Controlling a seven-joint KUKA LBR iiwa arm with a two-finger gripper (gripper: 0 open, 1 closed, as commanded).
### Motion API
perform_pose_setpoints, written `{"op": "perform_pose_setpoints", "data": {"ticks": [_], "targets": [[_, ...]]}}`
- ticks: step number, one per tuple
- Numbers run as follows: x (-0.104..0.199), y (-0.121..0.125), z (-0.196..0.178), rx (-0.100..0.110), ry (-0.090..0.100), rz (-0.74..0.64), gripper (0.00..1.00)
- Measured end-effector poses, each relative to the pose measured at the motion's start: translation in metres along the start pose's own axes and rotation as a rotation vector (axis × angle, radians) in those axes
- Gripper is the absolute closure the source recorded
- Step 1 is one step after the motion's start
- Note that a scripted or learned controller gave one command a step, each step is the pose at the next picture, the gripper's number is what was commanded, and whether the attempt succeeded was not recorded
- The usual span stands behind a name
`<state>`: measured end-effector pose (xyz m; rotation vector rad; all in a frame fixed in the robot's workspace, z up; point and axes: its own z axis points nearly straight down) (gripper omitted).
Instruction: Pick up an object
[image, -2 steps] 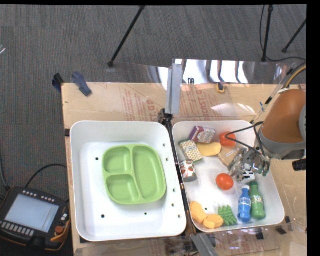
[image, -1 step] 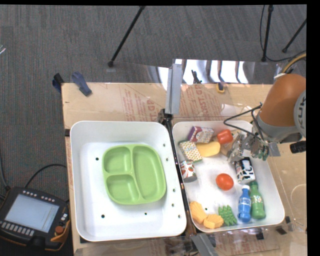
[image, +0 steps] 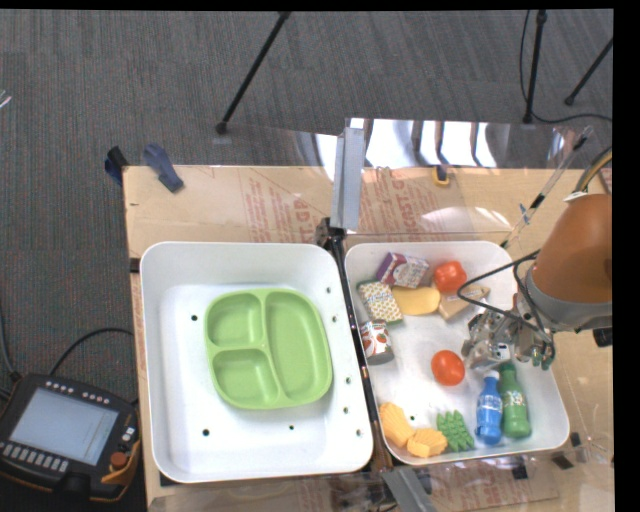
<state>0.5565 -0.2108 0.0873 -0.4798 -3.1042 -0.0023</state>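
Honestly, my gripper (image: 500, 343) hangs over the blue bottle (image: 488, 408) and green bottle (image: 515, 401), can't tell its state, could nudge both.

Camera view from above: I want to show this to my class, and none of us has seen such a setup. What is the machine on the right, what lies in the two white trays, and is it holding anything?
One camera looks down at a slant on a bench. The grey arm with an orange band reaching in from the right is a robot, and the metal gripper at its tip hovers over the right bin. That bin holds toy food: two red tomatoes, a blue bottle, a green bottle, small packets and yellow pieces. The left bin holds a green divided plate. Nothing can be seen between its fingers, so I would not say it holds anything yet.
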Motion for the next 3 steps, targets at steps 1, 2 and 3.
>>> {"op": "perform_pose_setpoints", "data": {"ticks": [1, 2, 3], "targets": [[0.000, 0.000, 0.000, 0.000, 0.000, 0.000, 0.00], [0.077, -0.023, 0.001, -0.001, 0.002, 0.125, 0.00], [0.075, -0.020, 0.001, 0.000, 0.000, 0.057, 0.00]]}}
